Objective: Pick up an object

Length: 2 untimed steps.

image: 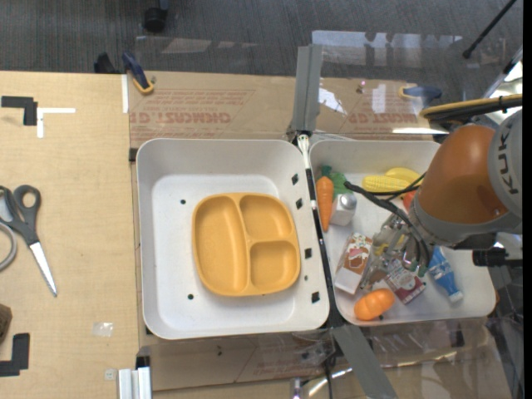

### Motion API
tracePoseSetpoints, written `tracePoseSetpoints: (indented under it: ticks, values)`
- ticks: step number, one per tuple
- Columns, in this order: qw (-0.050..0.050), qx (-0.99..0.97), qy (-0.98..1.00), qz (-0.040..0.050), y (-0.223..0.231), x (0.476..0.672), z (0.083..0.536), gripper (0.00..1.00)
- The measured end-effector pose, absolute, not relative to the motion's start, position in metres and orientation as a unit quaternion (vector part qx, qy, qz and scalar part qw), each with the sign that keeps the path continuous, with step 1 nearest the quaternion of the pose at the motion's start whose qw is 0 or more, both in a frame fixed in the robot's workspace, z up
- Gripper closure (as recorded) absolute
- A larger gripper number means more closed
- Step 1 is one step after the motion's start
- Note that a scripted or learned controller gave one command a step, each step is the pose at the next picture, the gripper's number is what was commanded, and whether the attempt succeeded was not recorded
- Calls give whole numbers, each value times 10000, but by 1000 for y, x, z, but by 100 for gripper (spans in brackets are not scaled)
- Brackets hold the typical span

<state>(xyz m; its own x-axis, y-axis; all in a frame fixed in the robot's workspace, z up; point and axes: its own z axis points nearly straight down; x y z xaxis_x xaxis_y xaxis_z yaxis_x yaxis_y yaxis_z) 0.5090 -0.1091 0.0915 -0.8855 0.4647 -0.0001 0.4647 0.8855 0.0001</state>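
While the gripper (397, 252) hangs low in the right bin (478, 306) over a small packet (356, 258), I cannot tell how its jaws stand.

Arm (490, 173) comes in from the right, orange band above wrist sitting over the right bin (478, 310)'s right half. Wrist angled down and leftward. Gripper (397, 256) low inside that bin, approx. mid-bin, toward its front wall; metal parts blur together w/ clutter.
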Motion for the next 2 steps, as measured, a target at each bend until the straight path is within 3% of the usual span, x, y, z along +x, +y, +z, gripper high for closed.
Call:
tracePoseSetpoints:
  ticks: [1, 2]
  values:
    - [7, 3098, 9508, 0, -176, 478, 92, 0]
    - [33, 3077, 9515, 1, -175, 481, 102, 100]
